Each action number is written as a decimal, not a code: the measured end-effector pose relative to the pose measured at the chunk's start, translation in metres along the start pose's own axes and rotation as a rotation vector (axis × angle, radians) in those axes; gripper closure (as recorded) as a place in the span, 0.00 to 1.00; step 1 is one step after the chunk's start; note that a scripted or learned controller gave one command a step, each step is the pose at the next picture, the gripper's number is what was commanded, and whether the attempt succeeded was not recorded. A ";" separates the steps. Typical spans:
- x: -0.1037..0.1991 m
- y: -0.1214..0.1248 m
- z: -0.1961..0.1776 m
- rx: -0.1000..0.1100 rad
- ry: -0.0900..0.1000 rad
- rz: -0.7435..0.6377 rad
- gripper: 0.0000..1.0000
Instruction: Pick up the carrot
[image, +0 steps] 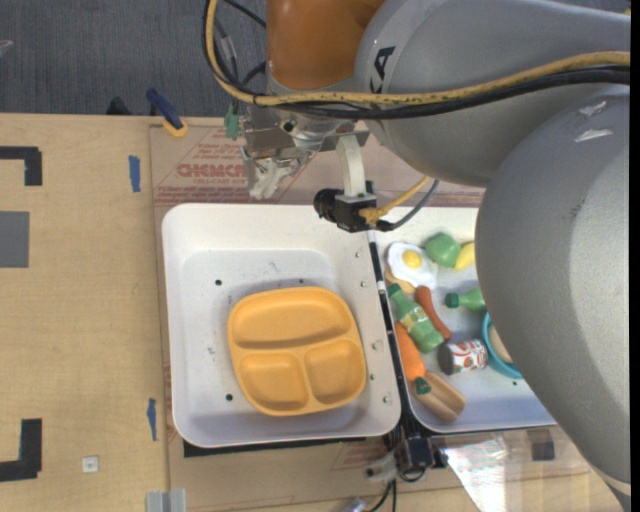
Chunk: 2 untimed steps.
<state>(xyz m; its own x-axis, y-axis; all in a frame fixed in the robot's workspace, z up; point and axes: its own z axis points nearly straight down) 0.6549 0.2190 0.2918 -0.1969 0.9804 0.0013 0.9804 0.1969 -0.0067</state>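
Carrot (411, 358) in right bin (470, 418), beside green bottle (419, 322).

arm: grey, reaches in from the right, bulk across top and right | wrist: orange band at top centre | gripper (268, 178): below the band, upper left, pointing down, nothing seen between fingers

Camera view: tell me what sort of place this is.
Probably a robot lab test bench: two white bins on taped cardboard, toy food such as a carrot, and an orange divided plate.
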 end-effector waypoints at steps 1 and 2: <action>-0.033 0.006 -0.024 -0.011 0.000 0.318 1.00; -0.002 0.011 0.004 -0.003 0.000 0.496 1.00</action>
<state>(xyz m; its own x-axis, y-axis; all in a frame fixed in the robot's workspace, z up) 0.6660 0.2194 0.2874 0.2936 0.9559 -0.0013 0.9559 -0.2936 -0.0037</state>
